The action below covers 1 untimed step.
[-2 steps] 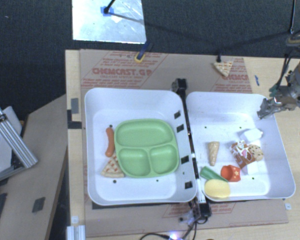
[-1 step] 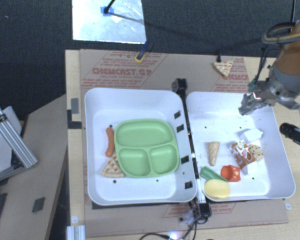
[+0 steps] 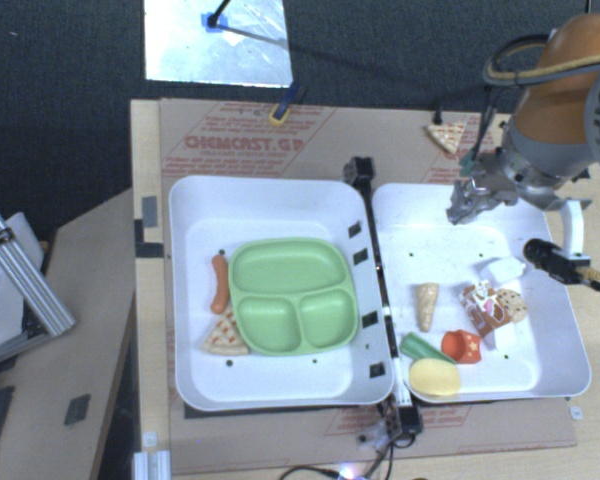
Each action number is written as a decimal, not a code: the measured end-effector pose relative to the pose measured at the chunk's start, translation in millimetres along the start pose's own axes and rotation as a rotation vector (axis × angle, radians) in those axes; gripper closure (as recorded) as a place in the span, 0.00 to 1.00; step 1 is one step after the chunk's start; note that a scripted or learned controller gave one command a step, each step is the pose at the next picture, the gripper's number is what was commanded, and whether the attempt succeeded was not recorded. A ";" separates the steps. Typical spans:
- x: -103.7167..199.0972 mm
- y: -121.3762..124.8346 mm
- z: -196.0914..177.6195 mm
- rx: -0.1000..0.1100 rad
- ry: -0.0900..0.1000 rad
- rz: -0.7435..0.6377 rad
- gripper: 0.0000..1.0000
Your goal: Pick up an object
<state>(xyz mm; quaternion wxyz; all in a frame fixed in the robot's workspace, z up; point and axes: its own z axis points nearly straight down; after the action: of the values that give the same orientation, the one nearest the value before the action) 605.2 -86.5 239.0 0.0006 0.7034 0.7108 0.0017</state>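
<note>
My gripper (image 3: 468, 208) hangs over the far left part of the right bin (image 3: 555, 373), above bare white floor, with nothing seen in it. Nearer the front of this bin lie a beige cone-shaped piece (image 3: 426, 306), a brown and white cake piece (image 3: 492, 306), a small white item (image 3: 502, 268), a red tomato (image 3: 462, 346), a green pepper (image 3: 418, 348) and a yellow lemon (image 3: 435, 377). The closest of them, the white item and the cone, sit well below the gripper in the view.
The left bin (image 3: 270, 193) holds a green divided plate (image 3: 290, 296), a sausage (image 3: 219, 281) and a waffle-like wedge (image 3: 224, 336). A pizza slice (image 3: 446, 134) lies on the bench behind the right bin. A black cylinder (image 3: 548, 258) juts over the right bin's right side.
</note>
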 end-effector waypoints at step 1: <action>57.0 -3.3 -5.8 0.002 0.001 0.000 1.00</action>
<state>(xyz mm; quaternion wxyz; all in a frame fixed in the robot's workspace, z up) 601.3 -29.5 244.9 -0.0002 0.7033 0.7109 0.0014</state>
